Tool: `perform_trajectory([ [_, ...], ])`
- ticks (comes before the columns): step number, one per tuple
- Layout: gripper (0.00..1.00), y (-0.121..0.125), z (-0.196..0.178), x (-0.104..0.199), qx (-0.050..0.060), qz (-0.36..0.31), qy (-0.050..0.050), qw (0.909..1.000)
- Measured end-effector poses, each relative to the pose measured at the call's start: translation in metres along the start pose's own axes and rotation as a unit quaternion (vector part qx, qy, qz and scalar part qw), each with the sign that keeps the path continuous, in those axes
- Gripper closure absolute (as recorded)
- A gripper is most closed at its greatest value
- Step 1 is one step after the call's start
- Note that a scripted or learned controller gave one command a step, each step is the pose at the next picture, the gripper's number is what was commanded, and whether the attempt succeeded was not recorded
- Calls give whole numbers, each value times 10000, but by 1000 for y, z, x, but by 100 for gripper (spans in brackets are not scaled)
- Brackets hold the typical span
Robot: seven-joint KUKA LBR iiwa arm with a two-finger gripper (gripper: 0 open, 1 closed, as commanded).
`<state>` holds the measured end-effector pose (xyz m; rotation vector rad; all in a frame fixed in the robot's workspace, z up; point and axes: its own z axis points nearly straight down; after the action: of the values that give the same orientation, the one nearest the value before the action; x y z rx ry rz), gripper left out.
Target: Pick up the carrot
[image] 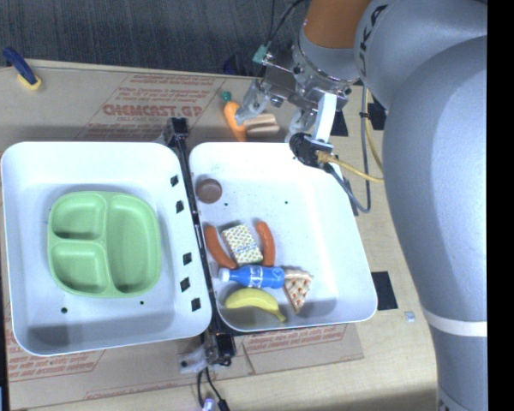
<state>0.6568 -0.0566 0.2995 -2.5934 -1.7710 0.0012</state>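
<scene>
The carrot (234, 119) is a small orange piece with a green top. It shows just past the far rim of the right bin (343, 229), over the cardboard. My gripper (259, 111) hangs right beside it, a little to its right, and a tan block (262, 127) sits directly under the gripper. The gripper's metal parts hide where the carrot meets them, so I cannot make out whether it is held.
The right bin holds a brown round piece (208, 190), two sausages (214, 245), a checkered cracker (242, 243), a blue bottle (255, 276), a banana (254, 303) and a pizza slice (298, 289). A green divided plate (105, 243) lies in the left bin (17, 229).
</scene>
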Motion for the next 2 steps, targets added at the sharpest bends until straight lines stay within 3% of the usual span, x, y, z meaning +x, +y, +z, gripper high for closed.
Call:
perform_trajectory([
  [1, 0, -2, 89, 0, 26, 720, -11, 9974],
  [2, 0, 15, 181, -46, 27, 1731, -11, 9849],
])
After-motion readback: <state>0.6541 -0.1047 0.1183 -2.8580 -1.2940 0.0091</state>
